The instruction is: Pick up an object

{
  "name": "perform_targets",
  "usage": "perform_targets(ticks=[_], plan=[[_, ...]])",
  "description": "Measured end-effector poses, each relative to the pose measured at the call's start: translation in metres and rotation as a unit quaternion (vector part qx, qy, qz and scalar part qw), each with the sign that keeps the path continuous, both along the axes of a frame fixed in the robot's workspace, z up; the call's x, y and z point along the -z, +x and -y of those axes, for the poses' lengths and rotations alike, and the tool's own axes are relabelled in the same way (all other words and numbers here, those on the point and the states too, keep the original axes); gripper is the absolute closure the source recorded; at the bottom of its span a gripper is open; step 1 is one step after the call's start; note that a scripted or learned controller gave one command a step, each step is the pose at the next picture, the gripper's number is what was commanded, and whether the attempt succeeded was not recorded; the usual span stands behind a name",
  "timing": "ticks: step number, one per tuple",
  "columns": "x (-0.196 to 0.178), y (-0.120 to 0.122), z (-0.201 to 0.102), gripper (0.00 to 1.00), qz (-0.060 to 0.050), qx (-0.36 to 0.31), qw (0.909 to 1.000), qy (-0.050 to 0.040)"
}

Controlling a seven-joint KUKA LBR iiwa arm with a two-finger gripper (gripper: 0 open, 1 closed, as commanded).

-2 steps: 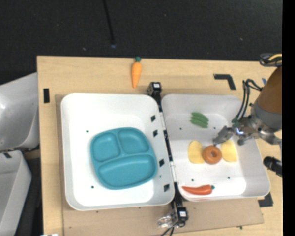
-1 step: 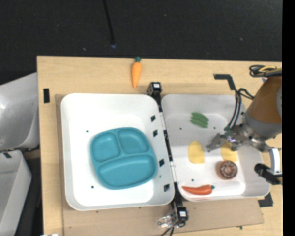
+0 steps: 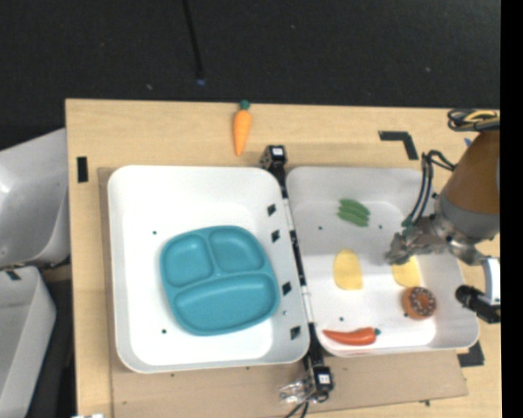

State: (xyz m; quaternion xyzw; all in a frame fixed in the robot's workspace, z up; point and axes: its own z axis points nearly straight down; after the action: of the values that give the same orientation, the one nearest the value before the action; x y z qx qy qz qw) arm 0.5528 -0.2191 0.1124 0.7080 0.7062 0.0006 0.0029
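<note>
Nearest, along the right bin's [image 3: 436, 338] front wall: a red chilli [image 3: 350, 336]. Just behind, a brown donut [image 3: 418, 302] to the right. Further back, two yellow pieces: one [image 3: 348, 270] mid-bin, the other [image 3: 408, 273] right beneath the gripper [image 3: 402, 251]. Hovering low over that piece, maybe touching; jaws too blurred to tell whether spread or closed. Beyond, a green vegetable [image 3: 354, 212]. Over in the left bin [image 3: 131, 233], a blue tray [image 3: 218, 279]. Farthest back, on the bench [image 3: 157, 129], a carrot [image 3: 241, 130].
</note>
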Motion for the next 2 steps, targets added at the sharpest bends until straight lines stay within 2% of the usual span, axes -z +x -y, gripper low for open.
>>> perform_targets(ticks=[1, 2], plan=[[-0.057, 0.009, 0.008, 1.00, 0.001, -0.002, 1.0000, -0.0001], [-0.112, 0.001, 0.007, 1.00, 0.001, -0.003, 1.0000, 0.0002]])
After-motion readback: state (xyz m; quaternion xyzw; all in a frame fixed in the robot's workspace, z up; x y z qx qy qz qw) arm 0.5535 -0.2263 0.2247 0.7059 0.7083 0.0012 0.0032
